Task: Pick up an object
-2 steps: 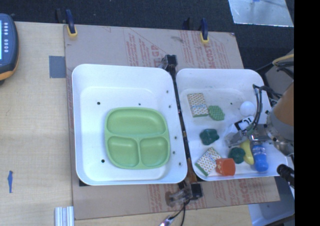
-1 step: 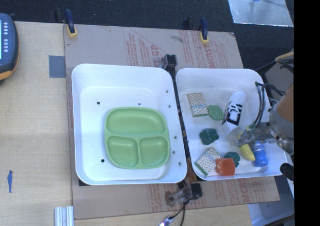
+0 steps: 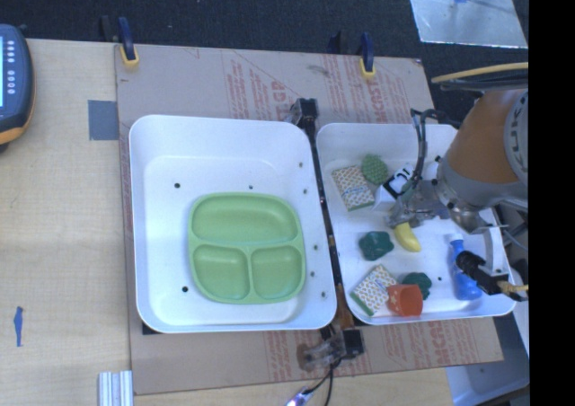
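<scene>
The right bin (image 3: 337,148) holds several small objects. A yellow object (image 3: 407,237) lies near its middle, and my gripper (image 3: 411,213) hangs right over that object's upper end. I see nothing lifted off the bin floor. A dark green object (image 3: 375,244) sits just left of the yellow one. Further up are a green leafy piece (image 3: 375,167) and a patterned square pad (image 3: 353,187). Along the front lie another patterned pad (image 3: 374,288), a red block (image 3: 405,301), a teal piece (image 3: 416,282) and a blue object (image 3: 464,280).
The left bin (image 3: 148,216) holds a green divided plate (image 3: 245,247). My grey and orange arm (image 3: 485,148) covers the right bin's far right side. Clamps sit between the bins at the back (image 3: 306,110) and front (image 3: 332,348).
</scene>
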`<state>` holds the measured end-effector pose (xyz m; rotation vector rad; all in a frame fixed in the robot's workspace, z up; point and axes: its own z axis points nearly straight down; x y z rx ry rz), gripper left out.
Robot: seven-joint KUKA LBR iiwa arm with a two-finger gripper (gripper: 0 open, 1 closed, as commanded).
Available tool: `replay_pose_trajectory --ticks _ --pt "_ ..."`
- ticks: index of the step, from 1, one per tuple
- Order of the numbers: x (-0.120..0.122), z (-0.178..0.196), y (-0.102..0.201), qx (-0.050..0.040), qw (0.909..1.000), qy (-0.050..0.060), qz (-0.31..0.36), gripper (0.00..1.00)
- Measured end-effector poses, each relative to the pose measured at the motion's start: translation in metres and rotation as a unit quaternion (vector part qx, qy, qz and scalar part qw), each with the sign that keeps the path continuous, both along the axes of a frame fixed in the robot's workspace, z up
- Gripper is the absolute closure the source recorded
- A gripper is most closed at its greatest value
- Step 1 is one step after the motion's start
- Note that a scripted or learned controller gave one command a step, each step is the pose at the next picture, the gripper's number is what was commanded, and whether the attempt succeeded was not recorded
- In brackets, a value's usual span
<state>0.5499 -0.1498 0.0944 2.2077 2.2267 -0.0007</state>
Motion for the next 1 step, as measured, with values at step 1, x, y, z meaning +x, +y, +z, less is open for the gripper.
replay_pose_trajectory --ticks 1 --pt "0.0449 0.1041 0.0679 0.0026 1.0 -0.003 0.001 1.0"
